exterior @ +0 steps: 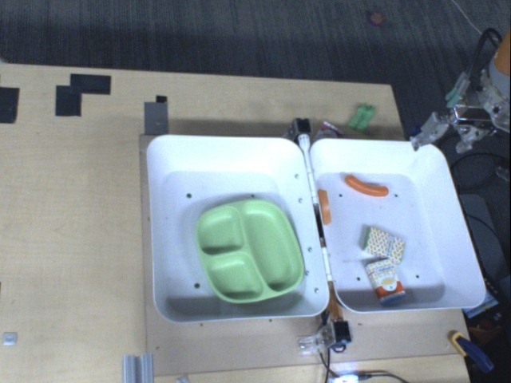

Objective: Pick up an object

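Note:
The right bin (447, 214) holds an orange sausage (366, 186) near its back, a patterned packet (385, 244) in the middle and a small carton (384, 280) with an orange end near the front. An orange strip (323, 207) lies against the bin's left wall. My gripper (444, 136) hangs past the bin's back right corner, above the dark floor. Its fingers (421, 136) are spread open with nothing between them. It is well apart from every object in the bin.
The left bin (172, 214) holds a green divided plate (250, 250). A small green object (362, 117) lies on the bench behind the right bin. Black tape marks (80, 92) sit at the bench's back left. Cables and clips (331, 337) lie at the front between the bins.

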`<control>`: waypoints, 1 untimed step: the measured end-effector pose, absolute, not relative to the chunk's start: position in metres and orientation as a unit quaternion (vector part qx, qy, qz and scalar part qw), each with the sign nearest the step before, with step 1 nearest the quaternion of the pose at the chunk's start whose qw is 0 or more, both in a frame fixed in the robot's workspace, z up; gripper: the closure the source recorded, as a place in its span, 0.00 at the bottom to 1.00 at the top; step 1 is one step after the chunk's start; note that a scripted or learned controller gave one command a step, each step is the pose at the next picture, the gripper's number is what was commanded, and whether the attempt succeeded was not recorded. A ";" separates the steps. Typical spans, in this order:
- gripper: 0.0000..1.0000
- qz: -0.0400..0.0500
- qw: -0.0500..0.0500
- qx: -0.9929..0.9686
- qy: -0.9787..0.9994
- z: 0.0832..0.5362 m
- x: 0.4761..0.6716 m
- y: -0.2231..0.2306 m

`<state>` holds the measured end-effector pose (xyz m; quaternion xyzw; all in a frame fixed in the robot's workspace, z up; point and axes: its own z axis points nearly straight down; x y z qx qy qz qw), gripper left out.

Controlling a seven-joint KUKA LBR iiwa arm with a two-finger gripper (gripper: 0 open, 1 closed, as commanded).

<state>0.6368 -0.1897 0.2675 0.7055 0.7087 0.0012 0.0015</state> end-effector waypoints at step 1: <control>0.00 0.000 0.000 0.705 0.709 0.120 0.658 -0.189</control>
